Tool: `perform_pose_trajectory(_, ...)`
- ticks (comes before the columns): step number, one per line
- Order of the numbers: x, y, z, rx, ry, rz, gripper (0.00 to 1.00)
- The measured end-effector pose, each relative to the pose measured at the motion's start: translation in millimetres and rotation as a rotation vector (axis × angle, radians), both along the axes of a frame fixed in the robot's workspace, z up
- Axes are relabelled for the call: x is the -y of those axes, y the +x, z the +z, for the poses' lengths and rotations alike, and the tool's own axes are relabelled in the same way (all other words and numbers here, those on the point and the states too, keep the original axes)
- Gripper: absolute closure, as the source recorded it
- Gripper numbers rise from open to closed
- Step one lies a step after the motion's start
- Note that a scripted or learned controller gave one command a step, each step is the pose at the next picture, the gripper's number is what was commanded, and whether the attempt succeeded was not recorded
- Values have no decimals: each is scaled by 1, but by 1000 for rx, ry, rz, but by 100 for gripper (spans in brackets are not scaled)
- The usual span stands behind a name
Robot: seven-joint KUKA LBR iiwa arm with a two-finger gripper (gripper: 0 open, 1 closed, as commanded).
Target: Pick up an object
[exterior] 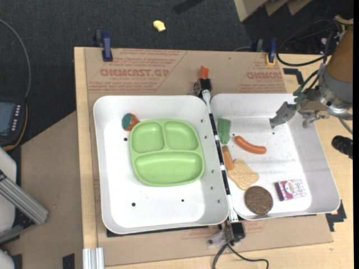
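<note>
The round brown cookie (258,199) lies at the near edge of the right bin (322,167) (beside a purple packet (290,189)). The gripper (293,116) hangs over the bin's far part, fingers spread and holding nothing. The sausage (250,145) lies just below-left of them.

Grey arm (339,88) here, orange band above the wrist, ending in a dark two-finger gripper (293,116) with angular metal fingers.
</note>
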State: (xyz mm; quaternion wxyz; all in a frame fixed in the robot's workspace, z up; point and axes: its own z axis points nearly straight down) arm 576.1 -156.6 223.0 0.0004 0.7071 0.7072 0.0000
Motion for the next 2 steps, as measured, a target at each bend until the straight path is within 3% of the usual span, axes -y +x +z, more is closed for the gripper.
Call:
perform_pose_trajectory(1,-54,-29,-68,-9,5,4,0)
perform_pose_trajectory(2,-42,-5,-139,-6,2,0,0)
